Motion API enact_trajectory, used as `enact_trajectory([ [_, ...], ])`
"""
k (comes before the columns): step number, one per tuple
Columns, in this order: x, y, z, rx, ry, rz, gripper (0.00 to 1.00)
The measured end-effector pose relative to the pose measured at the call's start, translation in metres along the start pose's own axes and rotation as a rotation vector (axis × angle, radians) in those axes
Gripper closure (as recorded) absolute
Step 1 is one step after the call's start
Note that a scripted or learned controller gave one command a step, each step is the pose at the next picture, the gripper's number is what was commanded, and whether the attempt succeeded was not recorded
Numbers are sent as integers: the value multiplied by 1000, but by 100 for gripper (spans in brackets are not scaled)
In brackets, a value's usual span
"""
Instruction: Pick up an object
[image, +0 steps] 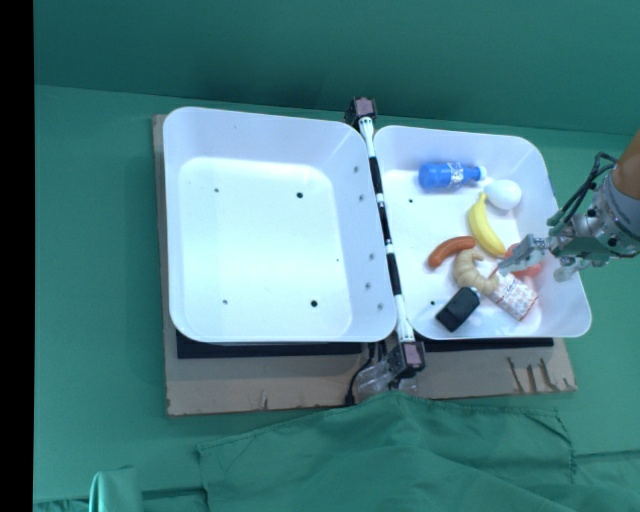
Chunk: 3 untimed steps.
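The right bin (565, 318) holds a blue bottle (450, 176), a white egg (503, 193), a yellow banana (486, 228), a red sausage (450, 250), a tan pastry-like piece (472, 270), a black block (458, 308) and a red-and-white packet (515, 295). My gripper (545, 260) hangs over the bin's right side with its fingers spread open. One finger (522, 254) points at a small red-orange thing (530, 270) lying just beneath it, partly hidden. Nothing sits between the fingers.
The left bin (260, 240) lies beside the right one, with a black-and-white bar (385, 240) along the shared edge. Both rest on cardboard (250, 395) over green cloth. A fold of cloth (400, 450) rises at the front.
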<state>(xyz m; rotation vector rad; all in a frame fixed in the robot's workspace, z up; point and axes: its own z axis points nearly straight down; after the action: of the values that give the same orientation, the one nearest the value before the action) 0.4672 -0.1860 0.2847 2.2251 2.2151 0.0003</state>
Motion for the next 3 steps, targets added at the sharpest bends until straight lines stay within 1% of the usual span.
enact_trajectory([
  [3, 0, 0, 0, 0, 0, 0, 0],
])
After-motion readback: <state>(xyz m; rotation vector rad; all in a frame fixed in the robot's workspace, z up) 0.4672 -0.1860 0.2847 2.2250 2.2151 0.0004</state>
